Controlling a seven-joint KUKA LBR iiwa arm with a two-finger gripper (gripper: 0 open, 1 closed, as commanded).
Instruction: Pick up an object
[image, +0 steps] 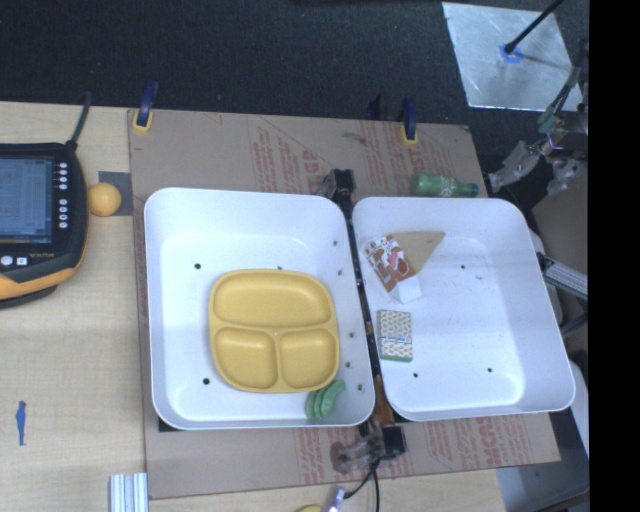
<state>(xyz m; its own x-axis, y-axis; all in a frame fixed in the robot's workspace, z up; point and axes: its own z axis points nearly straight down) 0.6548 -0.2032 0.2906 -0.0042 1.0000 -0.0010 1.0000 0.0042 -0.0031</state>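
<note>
- You are looking at a small green object (323, 400) sitting in the near-right corner of the left bin (180, 300), just left of the right bin (480, 310).
- You are seeing a small patterned packet (395, 334) lying flat inside the right bin, close to its left wall.
- A yellow plate (273, 329) with 3 compartments is resting in the left bin, to the left of the right bin.
- A red-and-white wrapper (391, 266) is lying in the right bin's far-left part, touching a tan triangular piece (422, 243) just beyond it.
- A green bottle (443, 185) is lying on its side just past the right bin's far rim.
- The gripper (545, 160) is hanging outside the right bin, beyond its far-right corner; you cannot tell how wide it is standing, and nothing is showing in its grasp.
</note>
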